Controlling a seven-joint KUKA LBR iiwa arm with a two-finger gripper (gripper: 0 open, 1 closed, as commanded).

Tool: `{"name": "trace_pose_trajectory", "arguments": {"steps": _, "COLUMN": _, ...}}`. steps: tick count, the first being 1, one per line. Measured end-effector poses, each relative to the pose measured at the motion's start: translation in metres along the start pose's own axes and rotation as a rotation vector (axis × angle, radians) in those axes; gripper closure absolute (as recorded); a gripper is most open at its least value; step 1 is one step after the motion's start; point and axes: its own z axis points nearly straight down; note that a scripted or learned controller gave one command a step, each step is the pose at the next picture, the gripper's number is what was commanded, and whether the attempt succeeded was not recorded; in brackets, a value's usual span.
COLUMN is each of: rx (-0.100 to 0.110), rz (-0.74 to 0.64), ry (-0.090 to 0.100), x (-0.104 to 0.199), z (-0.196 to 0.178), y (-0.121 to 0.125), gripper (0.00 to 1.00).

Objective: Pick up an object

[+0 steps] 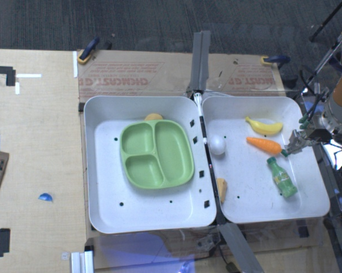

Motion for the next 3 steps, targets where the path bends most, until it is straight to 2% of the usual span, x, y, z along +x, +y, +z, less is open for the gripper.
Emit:
{"name": "trace_pose_trajectory", "arguments": {"steps": 1, "rx": -0.01, "rz": 0.043, "ry": -0.002, "x": -0.014, "z": 0.127, "y": 0.051, "gripper": 1.0}}
{"name": "trace_pose_trajectory", "arguments": {"steps": 2, "rx": -0.008, "rz": -0.012, "ry": -0.002, "x": 0.012, "z": 0.127, "y": 0.123, "gripper": 1.0}}
{"name": "trace_pose_trajectory", "arguments": {"steps": 3, "rx": -0.008, "rz": -0.012, "ry": -0.002, "x": 0.012, "z": 0.127, "y": 0.123, "gripper": 0.0}}
